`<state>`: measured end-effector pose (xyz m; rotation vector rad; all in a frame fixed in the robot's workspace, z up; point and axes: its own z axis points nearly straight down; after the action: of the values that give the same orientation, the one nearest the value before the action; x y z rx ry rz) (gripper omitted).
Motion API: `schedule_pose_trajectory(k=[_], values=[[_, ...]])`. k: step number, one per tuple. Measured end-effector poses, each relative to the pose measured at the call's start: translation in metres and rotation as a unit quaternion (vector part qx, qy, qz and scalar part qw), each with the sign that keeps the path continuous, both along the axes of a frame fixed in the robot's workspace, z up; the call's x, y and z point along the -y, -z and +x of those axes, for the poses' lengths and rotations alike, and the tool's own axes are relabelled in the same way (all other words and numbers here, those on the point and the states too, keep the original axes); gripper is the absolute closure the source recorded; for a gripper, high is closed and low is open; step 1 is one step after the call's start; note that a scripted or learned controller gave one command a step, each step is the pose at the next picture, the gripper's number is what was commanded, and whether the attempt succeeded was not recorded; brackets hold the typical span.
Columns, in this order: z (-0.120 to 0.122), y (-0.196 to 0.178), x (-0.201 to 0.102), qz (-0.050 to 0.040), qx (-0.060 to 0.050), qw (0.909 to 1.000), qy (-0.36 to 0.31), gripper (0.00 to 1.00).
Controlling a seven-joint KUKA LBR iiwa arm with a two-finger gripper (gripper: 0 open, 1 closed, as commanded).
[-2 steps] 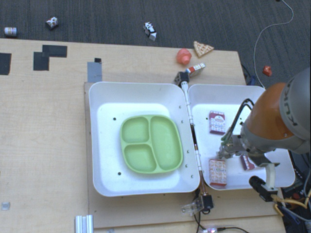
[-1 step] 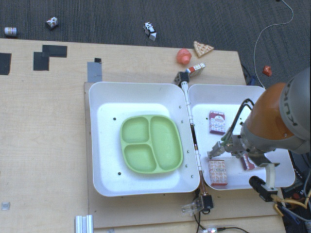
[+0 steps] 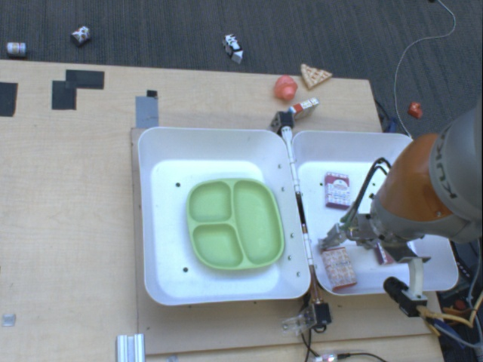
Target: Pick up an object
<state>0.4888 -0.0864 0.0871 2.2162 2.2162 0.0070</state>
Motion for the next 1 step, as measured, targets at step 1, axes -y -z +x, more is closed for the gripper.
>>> schedule_pose_trajectory(k=[1], values=[[0.0023, -0.0113, -0.0005, -0.0001, 0.003, 1.0000, -0.002, 1.00]])
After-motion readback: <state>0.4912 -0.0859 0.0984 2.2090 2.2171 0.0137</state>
